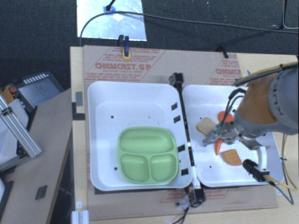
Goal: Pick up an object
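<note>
Orange carrot-shaped piece [217, 146] is seen in the right bin [205, 94], approx. mid-floor, lying steeply tilted w/ its narrow end toward the front wall. The gripper [211, 138] is placed just beside its upper end, on the side facing the left bin; contact can't be confirmed, and nothing is seen clamped in it. Open vs. closed: can't be told from this angle.

A tan bread-like piece [204, 125] is found just behind the gripper, and a red-orange piece [223, 117] near that, partly covered by the arm [261, 106]. A flat brown piece [231, 157] lies just beside the carrot-shaped piece, nearer the front.

In the left bin [121, 101] a green 3-compartment plate [147, 155] is set toward the front. Both bins are carried on a printed cardboard sheet [154, 62].
</note>
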